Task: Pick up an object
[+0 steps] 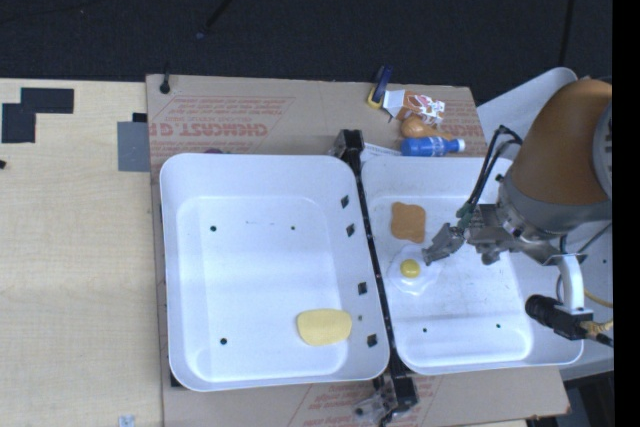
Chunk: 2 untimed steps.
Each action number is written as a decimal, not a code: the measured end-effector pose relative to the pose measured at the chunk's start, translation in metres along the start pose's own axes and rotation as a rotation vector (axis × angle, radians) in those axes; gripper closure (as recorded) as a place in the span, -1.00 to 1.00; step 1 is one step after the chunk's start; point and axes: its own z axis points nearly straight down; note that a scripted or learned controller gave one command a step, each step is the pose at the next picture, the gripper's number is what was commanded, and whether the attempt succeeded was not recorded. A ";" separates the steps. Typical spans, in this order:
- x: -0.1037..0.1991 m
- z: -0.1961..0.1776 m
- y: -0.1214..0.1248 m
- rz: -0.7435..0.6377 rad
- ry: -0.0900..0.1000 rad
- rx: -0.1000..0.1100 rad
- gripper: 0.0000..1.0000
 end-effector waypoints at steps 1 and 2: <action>0.000 0.107 0.006 0.001 0.000 -0.001 -1.00; -0.031 0.101 0.093 -0.004 -0.004 -0.009 -1.00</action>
